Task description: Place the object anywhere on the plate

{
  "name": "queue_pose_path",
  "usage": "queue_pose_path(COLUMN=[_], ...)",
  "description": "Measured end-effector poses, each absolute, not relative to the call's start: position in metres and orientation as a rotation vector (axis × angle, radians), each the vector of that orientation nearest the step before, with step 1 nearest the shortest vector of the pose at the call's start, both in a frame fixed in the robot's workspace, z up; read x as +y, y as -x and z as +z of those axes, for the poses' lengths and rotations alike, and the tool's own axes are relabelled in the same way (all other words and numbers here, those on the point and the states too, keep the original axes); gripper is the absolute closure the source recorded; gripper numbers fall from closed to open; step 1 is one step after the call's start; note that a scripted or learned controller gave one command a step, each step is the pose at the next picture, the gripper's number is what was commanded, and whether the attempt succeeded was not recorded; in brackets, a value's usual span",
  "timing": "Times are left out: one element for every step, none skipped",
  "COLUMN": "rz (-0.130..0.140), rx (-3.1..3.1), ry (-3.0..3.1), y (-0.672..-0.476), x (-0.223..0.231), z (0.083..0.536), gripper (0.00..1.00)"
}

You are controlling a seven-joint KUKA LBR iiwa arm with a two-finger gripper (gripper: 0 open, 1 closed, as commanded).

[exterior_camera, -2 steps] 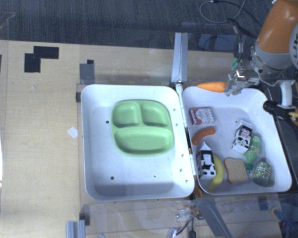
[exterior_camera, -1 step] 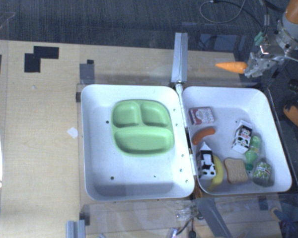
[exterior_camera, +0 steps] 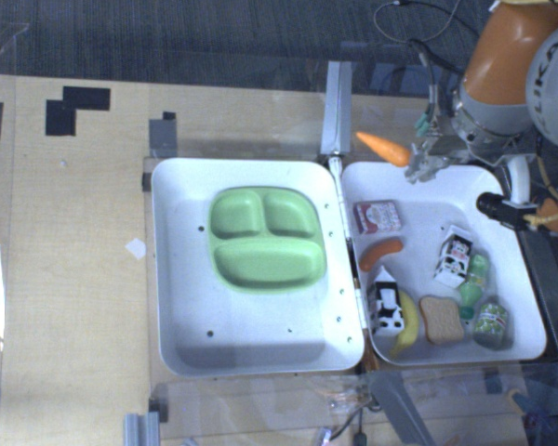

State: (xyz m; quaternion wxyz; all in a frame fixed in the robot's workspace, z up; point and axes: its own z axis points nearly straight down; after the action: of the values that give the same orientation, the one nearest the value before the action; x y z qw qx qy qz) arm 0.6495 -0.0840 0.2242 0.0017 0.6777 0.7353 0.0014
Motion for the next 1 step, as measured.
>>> queue_pose_path(rz=[0.005], rx=[2.307], ry=[-2.127], y=[-0.6497], x=[-0.0841], z=[0.2246], gripper=[0.0])
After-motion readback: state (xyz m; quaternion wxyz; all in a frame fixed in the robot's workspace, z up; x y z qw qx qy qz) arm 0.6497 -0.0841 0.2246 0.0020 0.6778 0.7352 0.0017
